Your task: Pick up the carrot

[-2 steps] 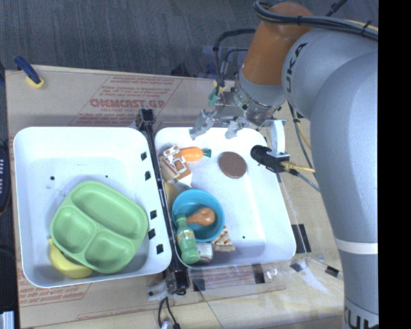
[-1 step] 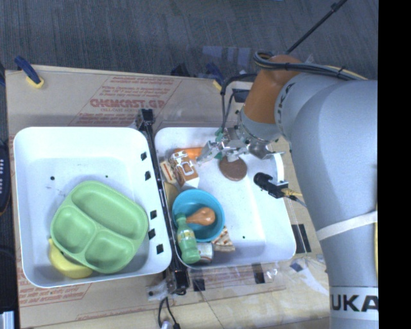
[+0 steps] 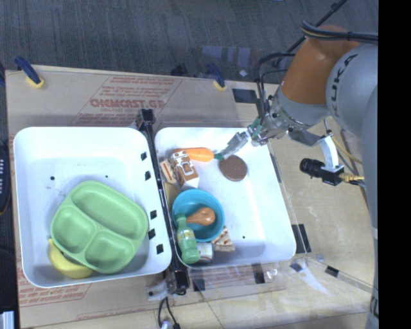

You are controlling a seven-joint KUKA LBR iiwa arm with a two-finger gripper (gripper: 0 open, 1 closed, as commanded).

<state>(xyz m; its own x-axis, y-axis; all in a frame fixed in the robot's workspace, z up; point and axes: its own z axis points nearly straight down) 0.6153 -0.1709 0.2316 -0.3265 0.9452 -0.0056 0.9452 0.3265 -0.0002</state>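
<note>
carrot: we see the small orange carrot (image 3: pixel 198 154) upper middle, in the right white bin (image 3: pixel 273 212)
gripper: two-finger gripper (image 3: pixel 221 154) just right of it, can't tell its state

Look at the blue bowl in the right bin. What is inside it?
Inside the blue bowl lies a brown chicken drumstick. A green bottle overlaps the bowl's near rim, hiding that part.

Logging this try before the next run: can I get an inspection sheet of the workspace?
Surface: bench with two white bins, left and right, on cardboard.
Job's things: carrot lies at the right bin's far edge, not gripped.
Clutter: right bin has a brown disc, blue bowl with a drumstick, green bottle; left bin has a green tray over a yellow item.
Grippers: gripper just right of the carrot.
Cables: black cables above the arm.
Surroundings: dark floor.
</note>
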